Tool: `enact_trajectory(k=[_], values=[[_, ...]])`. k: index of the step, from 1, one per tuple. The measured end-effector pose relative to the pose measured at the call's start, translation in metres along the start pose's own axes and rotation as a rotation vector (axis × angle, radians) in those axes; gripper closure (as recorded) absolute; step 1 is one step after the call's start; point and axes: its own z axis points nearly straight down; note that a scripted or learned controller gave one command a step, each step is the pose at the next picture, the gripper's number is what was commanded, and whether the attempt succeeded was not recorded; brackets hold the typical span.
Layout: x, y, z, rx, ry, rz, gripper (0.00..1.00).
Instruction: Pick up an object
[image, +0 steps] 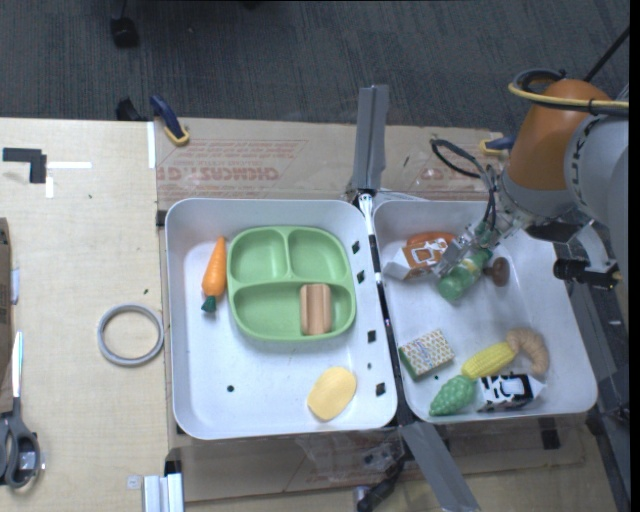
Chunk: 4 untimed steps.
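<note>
A grey arm (600, 165) is being shown beside the right bin (560, 400), an orange band (555, 135) is being worn above its wrist, and black cables (465, 155) are being trailed alongside.

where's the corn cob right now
In the camera view the corn cob lies in the right bin, near its front edge, between the green toy on its left and the tan piece on its right.

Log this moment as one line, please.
task: pick object | gripper: low in right white bin, over green bottle-shaped toy | lifted: not evident
</note>
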Motion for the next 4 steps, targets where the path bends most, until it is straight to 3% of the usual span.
enact_trajectory(k=[1,2,3,4], values=[[0.037,-0.032,0.001,-0.010,-0.003,0.350,0.00],[0.092,-0.095,0.003,-0.012,-0.002,0.539,0.00],[0.118,-0.128,-0.001,-0.034,-0.016,0.557,0.00],[0.122,-0.133,-0.003,-0.012,-0.002,0.562,1.00]])
